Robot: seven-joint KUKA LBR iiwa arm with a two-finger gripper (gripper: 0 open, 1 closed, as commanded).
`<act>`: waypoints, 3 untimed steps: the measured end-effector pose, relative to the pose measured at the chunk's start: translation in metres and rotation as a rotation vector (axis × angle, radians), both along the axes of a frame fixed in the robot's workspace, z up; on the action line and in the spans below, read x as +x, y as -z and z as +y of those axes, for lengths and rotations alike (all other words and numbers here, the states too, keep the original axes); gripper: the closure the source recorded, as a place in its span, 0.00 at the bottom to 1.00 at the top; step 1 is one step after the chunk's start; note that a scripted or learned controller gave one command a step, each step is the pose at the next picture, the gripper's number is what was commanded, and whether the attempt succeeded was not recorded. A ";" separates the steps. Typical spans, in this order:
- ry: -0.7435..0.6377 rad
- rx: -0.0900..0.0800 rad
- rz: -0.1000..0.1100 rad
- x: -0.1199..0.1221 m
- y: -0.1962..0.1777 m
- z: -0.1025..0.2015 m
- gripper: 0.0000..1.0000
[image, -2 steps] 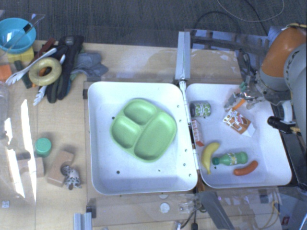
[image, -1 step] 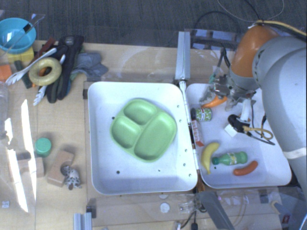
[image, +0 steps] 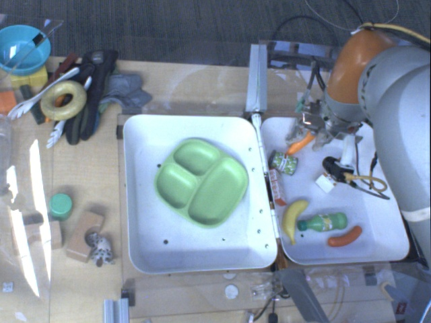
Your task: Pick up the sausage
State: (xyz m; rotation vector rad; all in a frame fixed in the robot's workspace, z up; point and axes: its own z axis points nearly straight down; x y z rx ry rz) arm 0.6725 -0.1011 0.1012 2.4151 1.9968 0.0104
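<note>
The sausage (image: 345,236), short and reddish-brown, lies near the front right corner of the right bin (image: 387,247). My gripper (image: 314,128) is low over the far end of that bin, well behind the sausage. An orange carrot (image: 301,142) lies right at its tip, and I cannot tell whether the two touch. The grey arm with its orange band (image: 353,62) comes in from the right and hides the bin's far right corner.
A green bottle (image: 324,222) lies just left of the sausage, with a banana (image: 294,219) beside it. A green-labelled can (image: 284,163) sits near the bin's left wall. The left bin (image: 141,247) holds a green divided plate (image: 202,182). Loose items lie on the bench to the left.
</note>
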 end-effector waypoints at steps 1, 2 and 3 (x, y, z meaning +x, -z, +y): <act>-0.238 0.001 0.001 -0.036 -0.086 0.123 1.00; -0.124 0.003 0.006 -0.128 -0.084 0.182 1.00; -0.376 -0.001 0.001 -0.120 -0.129 0.122 1.00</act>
